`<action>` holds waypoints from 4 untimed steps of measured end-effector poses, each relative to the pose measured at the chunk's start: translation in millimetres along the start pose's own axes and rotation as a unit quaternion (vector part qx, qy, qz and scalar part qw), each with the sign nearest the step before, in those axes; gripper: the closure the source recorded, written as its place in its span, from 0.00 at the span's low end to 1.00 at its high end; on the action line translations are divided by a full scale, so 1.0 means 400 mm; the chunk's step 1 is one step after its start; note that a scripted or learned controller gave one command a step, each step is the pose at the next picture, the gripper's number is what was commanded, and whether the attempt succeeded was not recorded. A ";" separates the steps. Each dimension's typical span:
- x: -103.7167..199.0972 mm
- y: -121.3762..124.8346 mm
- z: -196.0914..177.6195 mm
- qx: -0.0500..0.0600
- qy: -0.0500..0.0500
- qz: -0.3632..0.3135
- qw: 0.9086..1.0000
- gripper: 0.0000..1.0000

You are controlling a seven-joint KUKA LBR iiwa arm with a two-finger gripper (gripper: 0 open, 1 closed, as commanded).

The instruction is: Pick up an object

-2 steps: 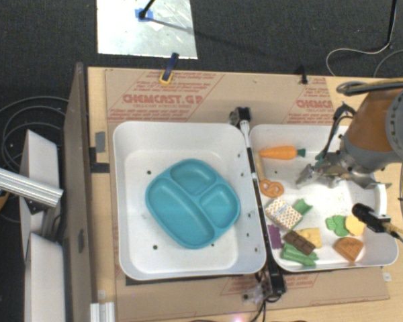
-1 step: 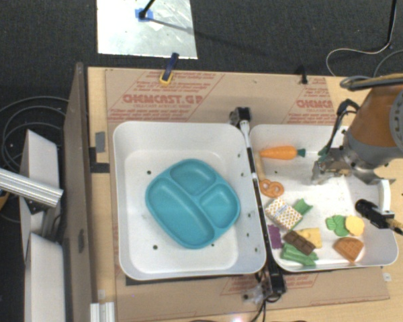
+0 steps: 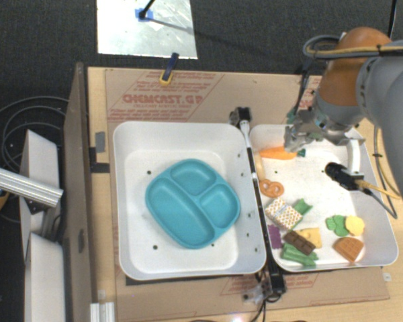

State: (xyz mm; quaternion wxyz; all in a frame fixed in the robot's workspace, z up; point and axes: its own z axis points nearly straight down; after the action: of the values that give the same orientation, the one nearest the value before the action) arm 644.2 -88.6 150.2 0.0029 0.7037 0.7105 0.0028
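**End effector low over the carrot in the right bin**

The end effector (image 3: pixel 297 141) hangs at the right bin's (image 3: pixel 387 243) far left corner, just above the orange carrot (image 3: pixel 278 153). Whether it grips anything cannot be told. A teal divided plate (image 3: pixel 192 201) lies in the left bin (image 3: pixel 131 180).

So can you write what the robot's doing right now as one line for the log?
task: pick up an object | gripper: over carrot, right bin far end | grasp: unconfirmed | left bin: teal tray

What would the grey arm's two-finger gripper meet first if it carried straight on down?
Most likely the orange carrot-shaped toy in the right white bin; the gripper sits at its right end, though its height is unclear.
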 end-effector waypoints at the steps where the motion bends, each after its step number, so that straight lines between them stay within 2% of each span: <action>1: -0.010 -0.007 0.007 0.003 0.000 0.003 1.000 0.00; 2: -0.153 -0.282 0.169 0.007 0.001 0.009 1.000 0.00; 3: -0.117 -0.345 0.162 0.005 0.001 0.005 1.000 0.00; 4: -0.118 -0.338 0.134 0.001 0.000 0.004 1.000 1.00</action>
State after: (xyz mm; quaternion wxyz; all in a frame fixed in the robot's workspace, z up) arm 510.0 -137.0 95.7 0.0019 0.7065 0.7077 0.0018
